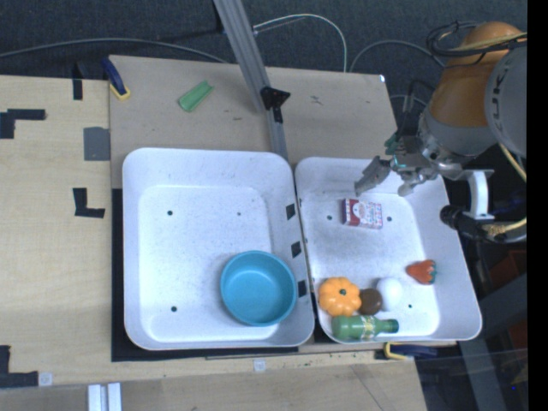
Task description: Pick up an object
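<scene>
**Hand spread above the right bin, nothing between its fingers**

While the arm (pixel 467 92) reaches in from the right, its hand (pixel 390 181) hangs over the far part of the right bin (pixel 454 268) with its two fingers spread apart; one grey finger (pixel 371 178) points down and to the left, the other (pixel 409 182) sits closer to the wrist. Nothing lies between them.

Just below the hand, on the bin floor, lies a small red and white carton (pixel 361 213), close to the left fingertip but apart from it. Nearer the front of the same bin a cluster of things sits together: an orange pumpkin (pixel 340 296), a dark brown ball (pixel 371 300) touching it, a white egg-like ball (pixel 390 292) beside that, and a green bottle (pixel 365 326) lying on its side along the front wall. A red-orange piece (pixel 420 271) rests alone near the right wall, well apart from the carton.

The left bin (pixel 154 229) holds a blue bowl (pixel 258 287), upright, near its front right corner.

Beyond the bins, on the counter (pixel 334 118), a green block (pixel 195 96) lies near the far edge, and a grey pole (pixel 244 45) slants across to the seam between the bins.
</scene>
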{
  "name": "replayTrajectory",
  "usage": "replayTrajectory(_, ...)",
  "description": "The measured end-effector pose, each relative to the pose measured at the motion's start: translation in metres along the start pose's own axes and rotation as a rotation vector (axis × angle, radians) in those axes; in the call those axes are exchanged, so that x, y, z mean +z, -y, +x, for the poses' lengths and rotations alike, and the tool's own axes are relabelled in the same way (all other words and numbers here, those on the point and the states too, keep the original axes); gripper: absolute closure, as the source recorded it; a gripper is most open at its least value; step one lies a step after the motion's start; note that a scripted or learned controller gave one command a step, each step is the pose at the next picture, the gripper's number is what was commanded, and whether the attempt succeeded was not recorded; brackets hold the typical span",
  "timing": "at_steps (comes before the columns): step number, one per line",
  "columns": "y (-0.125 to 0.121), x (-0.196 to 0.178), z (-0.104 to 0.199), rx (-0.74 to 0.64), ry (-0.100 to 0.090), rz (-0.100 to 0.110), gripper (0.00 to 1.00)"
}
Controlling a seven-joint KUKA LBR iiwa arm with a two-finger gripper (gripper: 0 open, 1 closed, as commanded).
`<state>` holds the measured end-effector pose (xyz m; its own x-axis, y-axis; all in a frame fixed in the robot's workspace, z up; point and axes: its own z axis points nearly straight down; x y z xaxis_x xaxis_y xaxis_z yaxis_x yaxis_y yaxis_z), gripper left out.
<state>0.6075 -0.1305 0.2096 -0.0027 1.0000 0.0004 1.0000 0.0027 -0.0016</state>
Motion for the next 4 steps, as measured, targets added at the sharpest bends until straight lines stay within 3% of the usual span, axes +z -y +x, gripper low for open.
replayTrajectory(1, 0.0, 0.0, 0.0, 0.0, 0.0, 0.0, 0.0)
replayTrajectory(2, 0.003, 0.065, 0.002, 0.001, 0.0, 0.007, 0.0)
replayTrajectory(3, 0.001, 0.111, -0.001, 0.002, 0.007, -0.007, 0.0)
replayTrajectory(4, 0.0, 0.099, 0.001, 0.0, 0.005, -0.01, 1.0)
